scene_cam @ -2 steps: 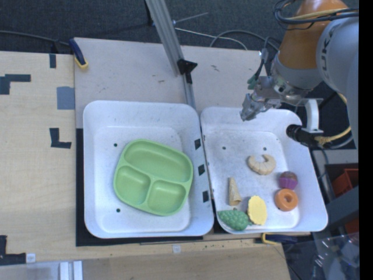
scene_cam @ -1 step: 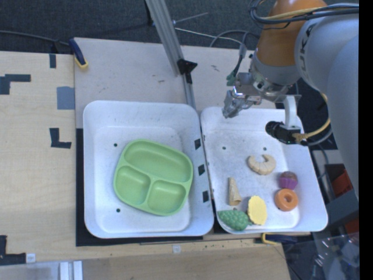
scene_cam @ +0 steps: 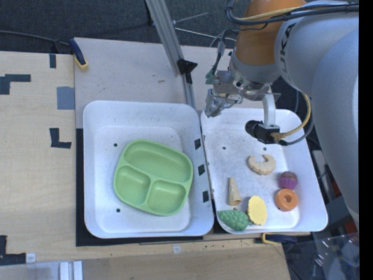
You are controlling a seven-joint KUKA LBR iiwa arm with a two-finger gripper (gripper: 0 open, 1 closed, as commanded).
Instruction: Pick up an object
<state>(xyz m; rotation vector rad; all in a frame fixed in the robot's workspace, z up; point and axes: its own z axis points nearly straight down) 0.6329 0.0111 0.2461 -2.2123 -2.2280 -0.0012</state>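
Gripper (scene_cam: 214, 107) at 12 o'clock corner of right bin (scene_cam: 309, 214); grasp state cannot tell. Croissant (scene_cam: 261, 164) lies toward 5 o'clock, well apart. Risk: descent here strikes bin wall, grabs nothing.

Even, soft overhead light, mild overall blur.
White bins (scene_cam: 145, 112) look slightly washed out; shadows are faint; the top background falls dark.

My arm (scene_cam: 326, 45) runs off the right and top edges. My wrist hides the right bin's (scene_cam: 303, 214) far rim. Gripper (scene_cam: 213, 107) tip too small and dark to read. Purple item (scene_cam: 287, 180) is too small to identify.
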